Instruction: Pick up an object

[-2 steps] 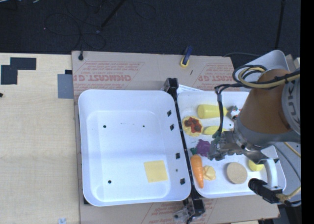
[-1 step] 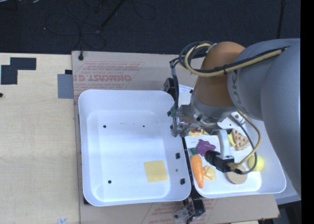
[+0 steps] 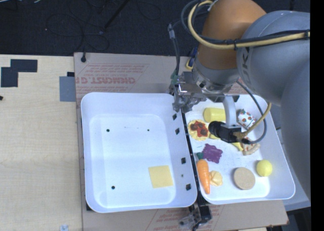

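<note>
My gripper hangs over the far end of the rims where the two bins meet, under the grey and orange wrist. Nothing shows in its grasp. Just right of it, in the right bin, lie a yellow cylinder and a red and yellow piece. Nearer the front are a purple piece, an orange carrot, a tan round disc and a yellow ball. A flat yellow square lies alone at the near right of the left bin.
A white and red toy and a tan piece lie at the right bin's far right, partly behind the arm's cable. A small pale yellow piece touches the carrot. Both bins rest on brown cardboard.
</note>
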Controlling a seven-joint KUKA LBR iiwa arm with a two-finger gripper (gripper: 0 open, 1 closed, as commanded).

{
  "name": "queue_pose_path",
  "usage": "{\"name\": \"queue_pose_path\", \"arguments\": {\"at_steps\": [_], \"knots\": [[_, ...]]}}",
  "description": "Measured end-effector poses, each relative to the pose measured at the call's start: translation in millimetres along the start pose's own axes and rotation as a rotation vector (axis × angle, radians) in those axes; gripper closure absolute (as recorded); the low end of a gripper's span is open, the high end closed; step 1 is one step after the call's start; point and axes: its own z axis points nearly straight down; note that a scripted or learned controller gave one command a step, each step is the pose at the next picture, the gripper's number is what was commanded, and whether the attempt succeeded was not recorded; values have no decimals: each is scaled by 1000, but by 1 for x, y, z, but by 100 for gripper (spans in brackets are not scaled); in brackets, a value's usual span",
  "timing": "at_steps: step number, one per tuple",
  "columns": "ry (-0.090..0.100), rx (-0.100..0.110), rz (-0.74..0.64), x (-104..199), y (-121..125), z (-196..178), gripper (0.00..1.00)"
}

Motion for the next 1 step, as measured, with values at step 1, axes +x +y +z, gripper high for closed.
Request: {"name": "queue_pose_path", "arguments": {"at_steps": [1], "knots": [[-1, 9, 2, 47, 39, 1, 100]]}}
